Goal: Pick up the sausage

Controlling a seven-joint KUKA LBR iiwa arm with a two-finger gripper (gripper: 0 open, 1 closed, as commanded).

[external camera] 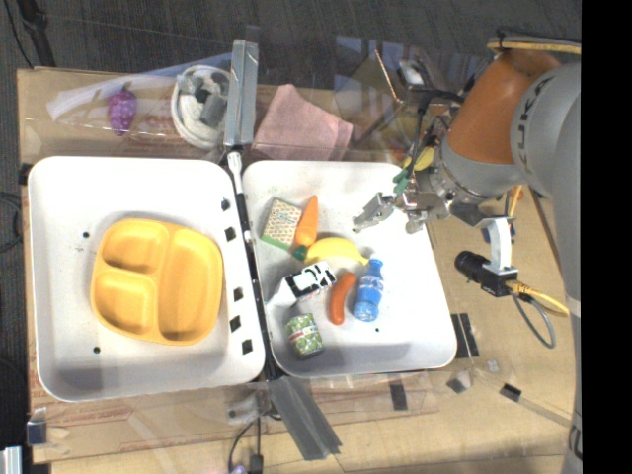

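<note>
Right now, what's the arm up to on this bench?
The gripper hovers over the upper right of the right bin, holding nothing. The sausage lies untouched lower in that bin, between the toy car and the blue bottle, below the banana. The left bin holds a yellow tray.

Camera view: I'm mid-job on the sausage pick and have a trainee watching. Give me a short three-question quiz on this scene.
1. True or false: the sausage lies in the right bin.
2. Which item lies right beside the sausage on its right in the view? A) blue bottle B) carrot C) green can
3. Fill in: the yellow divided plate sits in the ____ bin.

Key
1. True.
2. A. The carrot lies higher up by the small box; the can lies lower left.
3. Left. The claw hangs over the right bin's upper part, apart from the sausage.
</note>
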